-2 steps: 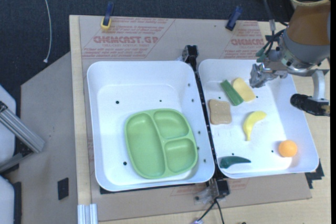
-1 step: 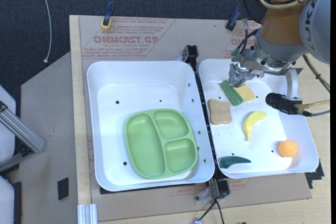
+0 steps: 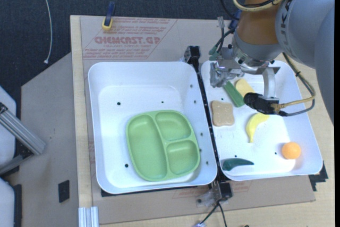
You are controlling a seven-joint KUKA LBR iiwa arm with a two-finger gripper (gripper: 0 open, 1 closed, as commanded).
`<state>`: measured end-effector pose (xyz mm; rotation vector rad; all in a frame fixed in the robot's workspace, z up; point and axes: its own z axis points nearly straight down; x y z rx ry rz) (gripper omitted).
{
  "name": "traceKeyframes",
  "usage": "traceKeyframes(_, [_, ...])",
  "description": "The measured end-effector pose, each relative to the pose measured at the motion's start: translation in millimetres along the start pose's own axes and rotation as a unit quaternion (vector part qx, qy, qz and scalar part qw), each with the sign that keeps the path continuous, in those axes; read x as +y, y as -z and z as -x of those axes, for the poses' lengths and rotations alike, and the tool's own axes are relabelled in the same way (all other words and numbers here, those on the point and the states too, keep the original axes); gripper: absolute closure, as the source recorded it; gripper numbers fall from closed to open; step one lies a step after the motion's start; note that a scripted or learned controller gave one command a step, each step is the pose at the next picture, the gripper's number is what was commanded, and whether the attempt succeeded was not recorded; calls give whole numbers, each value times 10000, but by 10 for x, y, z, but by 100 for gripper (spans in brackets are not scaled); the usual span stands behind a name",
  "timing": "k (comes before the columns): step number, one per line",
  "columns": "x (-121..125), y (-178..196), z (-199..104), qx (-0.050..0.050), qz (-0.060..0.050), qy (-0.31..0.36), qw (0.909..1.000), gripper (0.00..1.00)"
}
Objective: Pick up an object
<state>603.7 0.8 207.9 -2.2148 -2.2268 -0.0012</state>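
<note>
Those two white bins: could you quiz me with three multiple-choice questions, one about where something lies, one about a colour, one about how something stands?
1. Where does the green divided plate lie?
A. in the left bin
B. in the right bin
C. on the cardboard

2. What colour is the ball in the right bin?
A. blue
B. orange
C. white

3. How does the gripper stand?
A. over the left bin
B. away from both bins
C. low over the right bin's far end

Key: 1 A, it rests on that bin's floor; 2 B, it shows orange near the bin's corner; 3 C, it hangs by the green stick.
</note>
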Motion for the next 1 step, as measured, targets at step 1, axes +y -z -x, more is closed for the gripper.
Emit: traceKeyframes(1, [131, 165, -527, -1, 20, -1, 10000, 100])
